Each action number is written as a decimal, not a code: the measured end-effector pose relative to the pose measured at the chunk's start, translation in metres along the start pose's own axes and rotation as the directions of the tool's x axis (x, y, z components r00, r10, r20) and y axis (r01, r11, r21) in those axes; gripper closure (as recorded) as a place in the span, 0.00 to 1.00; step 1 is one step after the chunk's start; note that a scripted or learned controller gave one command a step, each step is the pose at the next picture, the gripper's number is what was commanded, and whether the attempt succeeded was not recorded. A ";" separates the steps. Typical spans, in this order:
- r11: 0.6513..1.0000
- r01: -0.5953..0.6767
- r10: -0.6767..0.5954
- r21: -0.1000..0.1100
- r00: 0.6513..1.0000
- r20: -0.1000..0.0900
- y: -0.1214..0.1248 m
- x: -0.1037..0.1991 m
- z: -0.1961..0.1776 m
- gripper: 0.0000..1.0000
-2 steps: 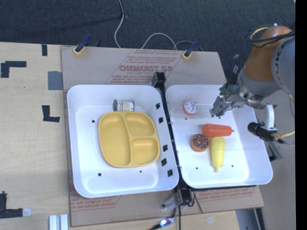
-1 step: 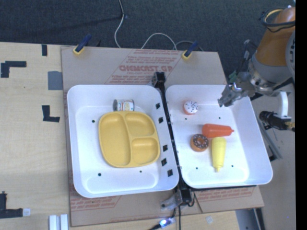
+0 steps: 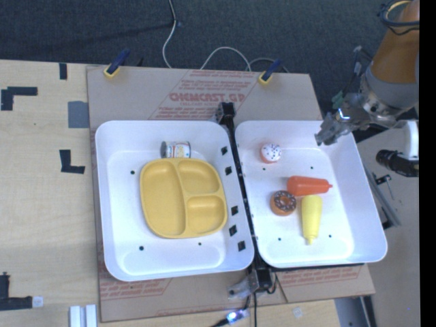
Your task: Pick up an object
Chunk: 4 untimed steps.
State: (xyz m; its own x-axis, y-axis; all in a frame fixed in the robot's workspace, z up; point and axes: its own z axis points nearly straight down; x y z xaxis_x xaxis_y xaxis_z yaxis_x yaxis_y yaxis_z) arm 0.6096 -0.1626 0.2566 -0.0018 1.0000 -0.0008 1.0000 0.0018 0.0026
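Camera view: glossy moulded yellow divided tray [image 3: 182, 197].

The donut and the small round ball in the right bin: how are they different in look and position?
The donut is brown with a hole in its middle; the ball is white with coloured dots. The donut looks larger than the ball. The donut lies beside the carrot and the yellow bottle, whereas the ball lies apart, nearer the bin's far edge. Both are round and lie in the right bin.
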 end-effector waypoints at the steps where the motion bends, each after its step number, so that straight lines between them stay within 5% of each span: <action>1: 1.000 0.004 -0.004 0.003 1.000 -0.002 0.000 0.056 -0.001 1.00; 4: 1.000 0.003 -0.003 0.006 1.000 -0.001 -0.023 0.212 0.011 1.00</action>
State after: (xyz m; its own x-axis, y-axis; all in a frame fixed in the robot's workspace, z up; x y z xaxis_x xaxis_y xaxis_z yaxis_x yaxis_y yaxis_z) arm 0.5859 0.0497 0.2452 -0.0052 1.0000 -0.0002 1.0000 0.0052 -0.0032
